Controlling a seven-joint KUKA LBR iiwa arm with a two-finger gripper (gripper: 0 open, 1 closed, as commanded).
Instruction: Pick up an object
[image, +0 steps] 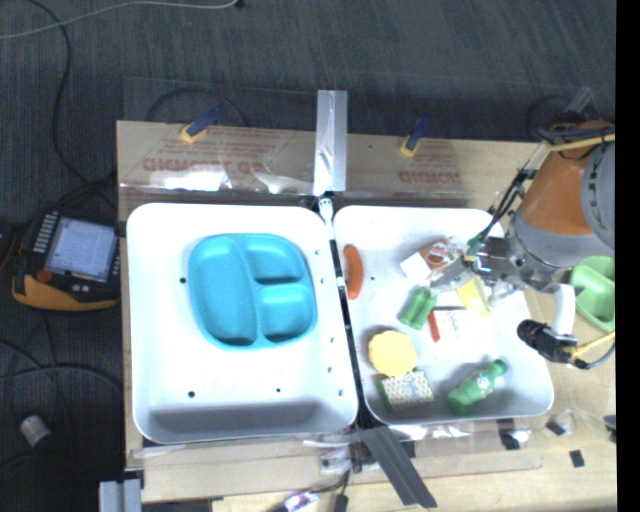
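Two white bins sit side by side on the bench; the landmark used below is the yellow disc (392, 351) in the right bin (530, 395).

Camera view, left bin (160, 400): holds a blue divided tray (253, 288), well to the left of the yellow disc, across the ridge where the two bins meet.

Camera view, right bin:
- Orange sausage-shaped piece (352, 271), up and to the left of the disc, lying lengthwise close to the bin's left wall.
- Small green block (416, 307), just up and right of the disc, tilted.
- Thin red stick (435, 325), right of the disc, beside the green block.
- Green bottle (476, 386), down and right of the disc, lying on its side near the bin's lower right corner.
- Speckled tan block (406, 388), directly below the disc, touching or almost touching it.
- White and red packet (430, 258), well above and right of the disc.
- Small yellow piece (472, 296), right of the disc, under the arm's end.

Arm (560, 215): grey with an orange band, reaching in over the bin's upper right area. Gripper (478, 262) sits up and right of the disc, near the white and red packet and the yellow piece. Cannot tell how far open it is, nor whether it has hold of anything.

Bright green object (597, 290) lies outside the bin, far right of the disc.
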